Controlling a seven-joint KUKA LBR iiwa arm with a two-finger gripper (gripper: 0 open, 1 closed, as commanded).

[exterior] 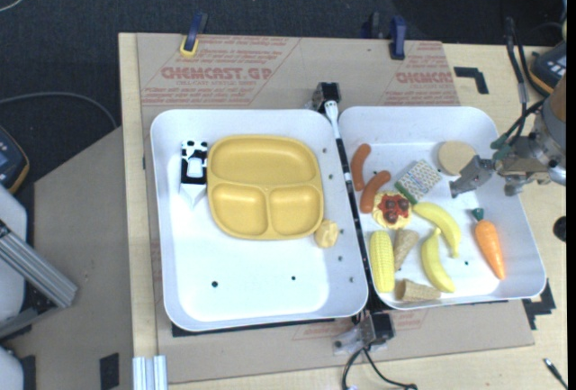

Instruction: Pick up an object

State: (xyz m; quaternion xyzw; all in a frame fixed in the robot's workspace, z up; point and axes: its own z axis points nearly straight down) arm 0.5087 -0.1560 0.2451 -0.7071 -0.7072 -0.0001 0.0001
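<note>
From my feed the gripper [493, 177] hangs over the right bin [409, 116] with its fingers spread apart, gripping nothing. Just below it I see the carrot [489, 249], with two bananas [438, 240] to its left. The yellow tray [265, 184] sits in the left bin [252, 303].

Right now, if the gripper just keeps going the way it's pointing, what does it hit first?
The gripper points down into the right bin. Straight on, it looks to meet bare bin floor first, between the round tan piece and the carrot. Depth is unclear from this slant, so the carrot's top could be grazed.
</note>
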